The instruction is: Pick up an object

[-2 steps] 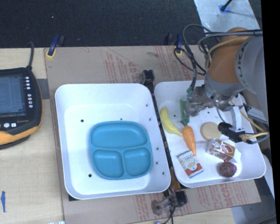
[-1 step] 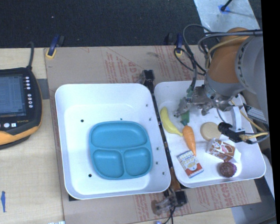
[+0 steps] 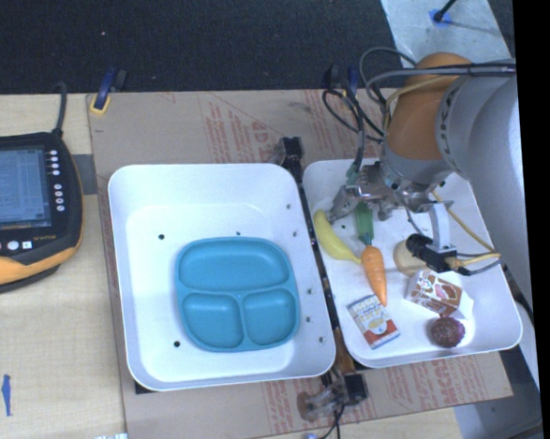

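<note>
My pincer (image 3: 363,208) hangs low over the right shallow white bin (image 3: 493,311), right above the green top end of the orange plastic carrot (image 3: 376,274). I can't tell from this angle whether the pincer is open or closed.

The carrot lies flat in that bin, tip pointing toward the view's bottom edge. Everything else, relative to the carrot:
- yellow plastic banana (image 3: 331,238): just beside it on view-left, up near the green end
- small white-and-red carton (image 3: 372,321): just below the tip
- pale rounded lump (image 3: 407,253): close on view-right
- brown-and-white printed packet (image 3: 436,293): view-right, a little lower
- dark red round disc (image 3: 446,331): further down and right
- blue three-compartment plastic plate (image 3: 235,292): well apart on view-left, in the left shallow white bin (image 3: 144,223)

Both bins sit on the tabletop (image 3: 51,370).
</note>
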You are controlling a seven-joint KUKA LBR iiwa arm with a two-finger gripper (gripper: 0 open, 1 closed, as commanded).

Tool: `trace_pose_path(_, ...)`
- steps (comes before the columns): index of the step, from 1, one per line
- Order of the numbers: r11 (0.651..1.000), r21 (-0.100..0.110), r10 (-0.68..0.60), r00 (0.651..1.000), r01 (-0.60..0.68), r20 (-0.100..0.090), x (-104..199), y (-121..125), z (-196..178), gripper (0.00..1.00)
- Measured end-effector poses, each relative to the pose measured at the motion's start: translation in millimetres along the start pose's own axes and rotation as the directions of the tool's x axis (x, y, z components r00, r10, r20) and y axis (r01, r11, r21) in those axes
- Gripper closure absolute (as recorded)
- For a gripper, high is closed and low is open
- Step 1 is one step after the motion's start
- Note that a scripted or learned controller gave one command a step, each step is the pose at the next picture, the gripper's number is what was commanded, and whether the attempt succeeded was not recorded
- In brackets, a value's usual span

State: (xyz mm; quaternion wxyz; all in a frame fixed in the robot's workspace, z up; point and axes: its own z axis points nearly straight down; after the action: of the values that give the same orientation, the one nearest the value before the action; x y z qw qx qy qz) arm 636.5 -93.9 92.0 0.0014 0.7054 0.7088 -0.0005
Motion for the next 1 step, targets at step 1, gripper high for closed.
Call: trace_pose_path(1,1.0,0.005,-0.001,1.0,0.001,-0.001,-2.9,-87.2,0.2,0.0)
